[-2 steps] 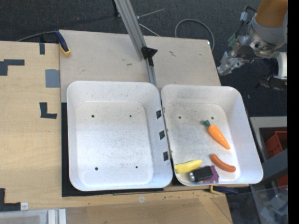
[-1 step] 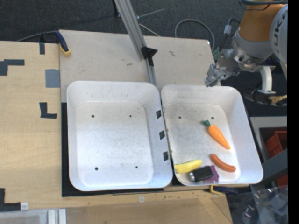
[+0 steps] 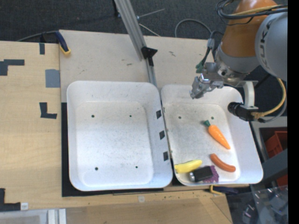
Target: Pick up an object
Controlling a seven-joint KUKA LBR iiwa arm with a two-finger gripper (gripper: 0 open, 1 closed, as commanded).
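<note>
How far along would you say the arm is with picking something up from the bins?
Done: little that shows; the gripper is over the far edge of the right bin, with nothing visible between its fingers. In hand: nothing seems engaged yet; it sits apart from the items. Left: the whole pick. The carrot, sausage, banana and the black and purple object all lie on the bin floor.

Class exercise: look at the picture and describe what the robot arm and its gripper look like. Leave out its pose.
The arm is a rounded grey body with a glossy orange band above the wrist and dark lettering partly visible on its casing. Black cables loop over the orange part, and a yellowish cable runs to a black fitting beside a white bracket. The gripper is small, metallic grey and dark.
</note>
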